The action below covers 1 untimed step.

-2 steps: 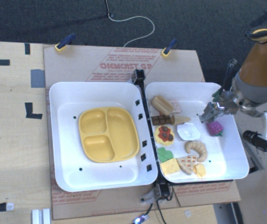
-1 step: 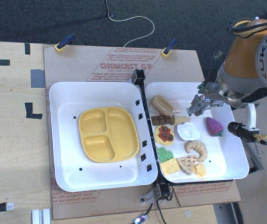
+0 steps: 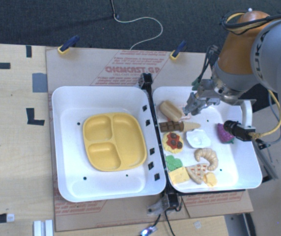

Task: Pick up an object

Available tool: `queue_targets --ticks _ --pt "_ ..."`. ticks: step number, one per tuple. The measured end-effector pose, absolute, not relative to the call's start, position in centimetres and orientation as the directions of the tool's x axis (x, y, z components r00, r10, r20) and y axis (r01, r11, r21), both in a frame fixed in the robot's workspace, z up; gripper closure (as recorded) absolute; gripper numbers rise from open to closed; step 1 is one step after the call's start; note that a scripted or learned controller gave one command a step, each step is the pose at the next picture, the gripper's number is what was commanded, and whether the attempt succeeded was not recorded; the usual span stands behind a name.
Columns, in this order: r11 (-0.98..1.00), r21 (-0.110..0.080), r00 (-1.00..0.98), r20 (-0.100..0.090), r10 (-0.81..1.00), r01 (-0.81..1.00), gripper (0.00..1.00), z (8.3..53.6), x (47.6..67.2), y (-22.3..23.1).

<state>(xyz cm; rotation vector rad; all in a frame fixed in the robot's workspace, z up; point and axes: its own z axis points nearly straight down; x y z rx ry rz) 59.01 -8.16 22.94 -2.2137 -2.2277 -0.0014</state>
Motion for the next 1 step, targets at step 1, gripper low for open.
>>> queue_targets --ticks 1 --pt "0.003 -0.001 -0.003 0.001 1.000 1.000 1.00 23.36 60.48 -6.50"
